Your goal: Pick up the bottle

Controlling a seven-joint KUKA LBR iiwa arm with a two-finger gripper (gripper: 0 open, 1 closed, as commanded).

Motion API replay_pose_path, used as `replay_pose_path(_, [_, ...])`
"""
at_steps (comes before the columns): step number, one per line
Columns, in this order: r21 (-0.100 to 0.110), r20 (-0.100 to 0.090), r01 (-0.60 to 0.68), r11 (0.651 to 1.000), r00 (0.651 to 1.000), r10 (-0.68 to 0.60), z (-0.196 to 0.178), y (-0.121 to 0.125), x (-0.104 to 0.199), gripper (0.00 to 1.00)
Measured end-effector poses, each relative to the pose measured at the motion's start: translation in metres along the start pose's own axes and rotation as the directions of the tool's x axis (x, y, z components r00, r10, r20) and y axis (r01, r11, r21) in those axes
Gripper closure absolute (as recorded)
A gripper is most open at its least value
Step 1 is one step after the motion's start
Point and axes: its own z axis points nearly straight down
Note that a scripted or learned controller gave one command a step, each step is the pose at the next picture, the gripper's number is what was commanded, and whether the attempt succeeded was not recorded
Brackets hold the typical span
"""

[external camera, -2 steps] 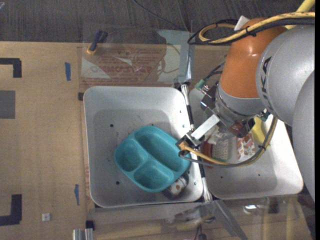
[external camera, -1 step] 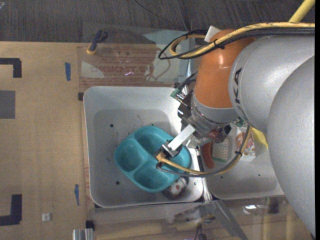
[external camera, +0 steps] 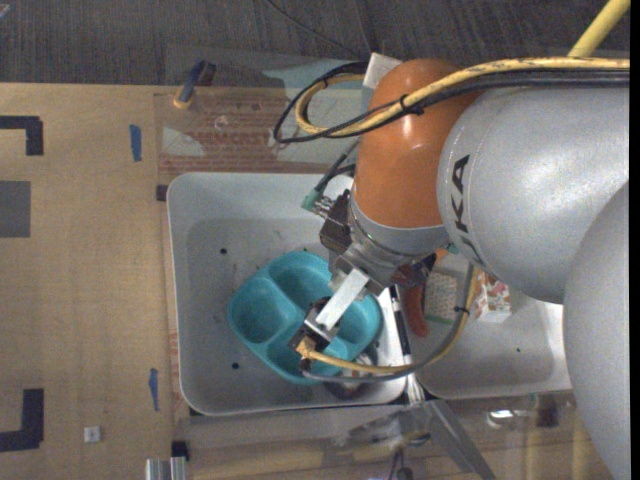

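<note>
A teal dish [external camera: 262, 313] with divided compartments lies in the left white bin [external camera: 200, 268]. My gripper [external camera: 342, 376] hangs low over the dish's right edge, close to the wall between the two bins. The grey wrist and orange band [external camera: 400, 168] cover it from above. A dark shape sits right under the gripper near the bin's front wall; I cannot tell what it is. The arm hides the right part of this bin.
In the right bin [external camera: 500, 368] lie a small red-and-white box [external camera: 492, 298], a speckled packet [external camera: 440, 293] and a reddish item [external camera: 412, 286], partly under the arm. A wooden bench top [external camera: 80, 268] extends left of the bins.
</note>
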Motion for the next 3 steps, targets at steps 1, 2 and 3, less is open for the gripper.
replay_pose_path(1, [-0.001,0.0,0.297,0.955,0.955,-0.297,-0.048,-0.009,0.054,1.0])
replay_pose_path(2, [-0.001,0.0,0.245,0.969,0.969,-0.245,-0.054,-0.018,0.07,1.0])
replay_pose_path(3, [-0.002,0.0,0.541,0.841,0.841,-0.541,-0.116,-0.034,0.064,1.0])
